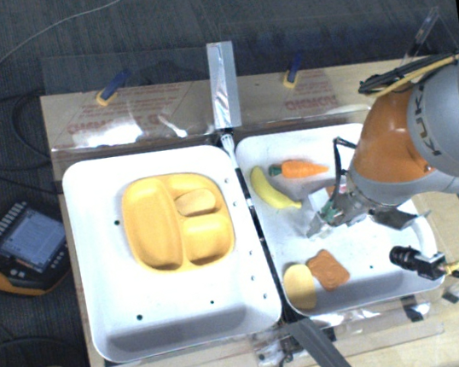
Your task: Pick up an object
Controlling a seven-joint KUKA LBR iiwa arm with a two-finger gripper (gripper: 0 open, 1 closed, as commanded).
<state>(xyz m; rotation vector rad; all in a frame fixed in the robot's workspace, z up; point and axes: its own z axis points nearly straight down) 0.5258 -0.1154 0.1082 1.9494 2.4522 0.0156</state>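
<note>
Camera view: banana (pixel 272 189) just beside gripper (pixel 325 217)

Glossy white plastic bins (pixel 178 320), a smooth yellow plastic tray (pixel 154 225), matt cardboard backing (pixel 81 115).

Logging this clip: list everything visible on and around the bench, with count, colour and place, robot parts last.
white bins: two, side by side on the bench
tray: one, yellow, compartmented, in the left bin
bread-like piece: one, tan, in the tray's upper right compartment
banana: one, yellow, right bin, upper left
carrot: one, orange, right bin, top, beside the banana
round piece: one, pale yellow, right bin, lower left
brown piece: one, orange-brown, right of the round piece
handheld pendant: one, orange and black, floor left of the bench
arm: one, grey and orange, over the right bin
gripper: one, low over the middle of the right bin
</note>
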